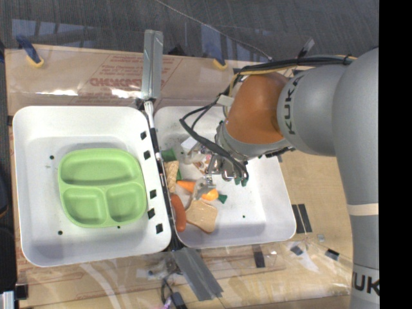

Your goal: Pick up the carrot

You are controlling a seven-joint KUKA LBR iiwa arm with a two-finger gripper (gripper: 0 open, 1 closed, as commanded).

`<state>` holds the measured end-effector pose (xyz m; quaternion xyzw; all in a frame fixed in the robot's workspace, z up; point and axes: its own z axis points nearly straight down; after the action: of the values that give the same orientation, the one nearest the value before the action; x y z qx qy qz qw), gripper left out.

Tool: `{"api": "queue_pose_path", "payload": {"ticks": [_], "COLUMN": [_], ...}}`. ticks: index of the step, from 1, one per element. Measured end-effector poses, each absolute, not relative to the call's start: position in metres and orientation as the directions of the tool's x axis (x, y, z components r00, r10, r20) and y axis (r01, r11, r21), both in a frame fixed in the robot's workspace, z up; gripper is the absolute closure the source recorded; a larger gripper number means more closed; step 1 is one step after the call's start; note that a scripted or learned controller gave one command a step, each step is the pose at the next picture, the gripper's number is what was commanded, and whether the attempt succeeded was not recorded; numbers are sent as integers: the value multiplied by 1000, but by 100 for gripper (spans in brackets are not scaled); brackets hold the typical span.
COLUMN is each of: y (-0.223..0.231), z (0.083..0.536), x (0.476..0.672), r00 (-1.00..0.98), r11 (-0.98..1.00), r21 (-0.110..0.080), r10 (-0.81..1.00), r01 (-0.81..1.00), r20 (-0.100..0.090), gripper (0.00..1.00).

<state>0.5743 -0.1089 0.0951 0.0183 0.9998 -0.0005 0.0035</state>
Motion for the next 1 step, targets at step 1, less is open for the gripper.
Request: {"api": "queue_pose_path", "payload": {"ticks": [1], "y": [-106], "z": [104], "x": [574], "r00": [-1000], "r11": [1000], "r21": [-1], "r10": [27], "r01": [27], "r20": [-4], "gripper": [100]}}
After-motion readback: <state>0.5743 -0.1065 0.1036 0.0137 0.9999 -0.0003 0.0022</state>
